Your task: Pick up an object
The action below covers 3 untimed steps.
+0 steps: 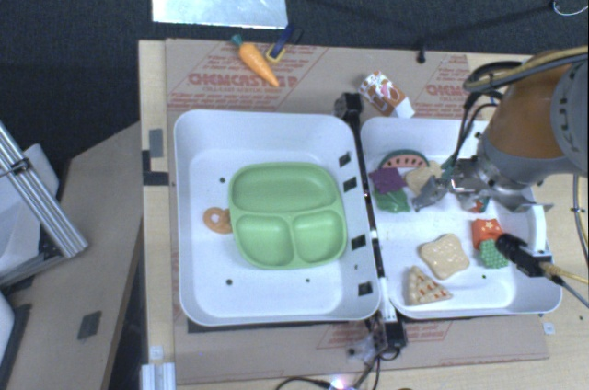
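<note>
We look down from one fixed camera above the bench (304, 66), at a slant, far enough back to take in the left bin (198, 223) and the right bin (460, 292) whole, with dark floor beyond and the arm (534, 117) entering from the right.

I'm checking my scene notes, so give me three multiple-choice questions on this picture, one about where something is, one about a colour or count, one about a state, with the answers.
1. Where does the green divided plate sit?
A. In the left bin
B. In the right bin
C. On the bench behind the bins

2. How many compartments does that plate have?
A. Two
B. Three
C. Four

3. Where is the toy carrot?
A. Lying outside the bins, on the brown board
B. On the green plate
C. Under the end effector

Answers: 1 A, the plate lies in the left bin beside a small pretzel. 2 B, one long section above two smaller ones. 3 A, it lies behind the left bin.
</note>
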Motion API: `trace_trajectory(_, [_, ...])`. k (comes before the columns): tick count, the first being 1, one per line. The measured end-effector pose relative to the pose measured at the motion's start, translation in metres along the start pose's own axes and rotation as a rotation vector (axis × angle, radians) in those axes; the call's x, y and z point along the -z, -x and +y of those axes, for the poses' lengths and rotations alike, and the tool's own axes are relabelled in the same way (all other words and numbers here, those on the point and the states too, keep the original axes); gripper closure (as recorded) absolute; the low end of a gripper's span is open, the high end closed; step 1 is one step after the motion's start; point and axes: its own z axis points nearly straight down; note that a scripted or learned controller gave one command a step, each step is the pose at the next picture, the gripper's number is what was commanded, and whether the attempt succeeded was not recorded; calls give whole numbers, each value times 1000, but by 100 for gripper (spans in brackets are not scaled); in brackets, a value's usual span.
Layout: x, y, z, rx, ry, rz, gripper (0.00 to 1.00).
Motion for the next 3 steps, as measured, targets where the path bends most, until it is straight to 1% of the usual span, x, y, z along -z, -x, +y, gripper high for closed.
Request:
trace_trajectory(1, [-51, 0, 0, 0, 0, 0, 0])
trace_trajectory(2, [-39, 0, 1, -1, 2, 0, 100])
trace_trajectory(3, [21, 2, 8, 3, 4, -1, 100])
